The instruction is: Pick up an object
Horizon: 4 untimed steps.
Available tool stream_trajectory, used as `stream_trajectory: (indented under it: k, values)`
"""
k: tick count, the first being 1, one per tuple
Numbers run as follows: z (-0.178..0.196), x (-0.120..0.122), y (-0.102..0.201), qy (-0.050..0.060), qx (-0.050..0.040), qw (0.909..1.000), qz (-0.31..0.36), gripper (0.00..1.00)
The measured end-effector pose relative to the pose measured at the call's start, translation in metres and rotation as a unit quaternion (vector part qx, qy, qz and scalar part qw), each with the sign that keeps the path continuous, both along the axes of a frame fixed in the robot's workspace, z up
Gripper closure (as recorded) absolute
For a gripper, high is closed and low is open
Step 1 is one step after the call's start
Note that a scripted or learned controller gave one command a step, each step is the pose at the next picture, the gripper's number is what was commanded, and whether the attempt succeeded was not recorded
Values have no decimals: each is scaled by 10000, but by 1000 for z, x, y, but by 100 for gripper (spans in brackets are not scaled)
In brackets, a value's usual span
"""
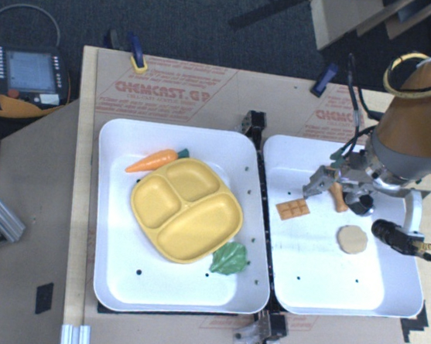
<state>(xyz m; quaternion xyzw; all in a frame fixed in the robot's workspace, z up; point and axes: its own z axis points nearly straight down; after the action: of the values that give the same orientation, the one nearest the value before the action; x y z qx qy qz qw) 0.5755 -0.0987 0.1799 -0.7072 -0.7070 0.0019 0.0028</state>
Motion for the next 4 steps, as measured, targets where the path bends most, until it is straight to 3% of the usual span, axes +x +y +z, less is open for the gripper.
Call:
stream_trajectory:
  k: [1, 2, 4]
  values:
    - [-60, 0, -8, 8, 1, 10000, -3, 0]
    - [-45, 3, -8, -40, -9, 10000, -3, 100]
    - [79, -3, -18, -81, -20, 10000, 4, 100]
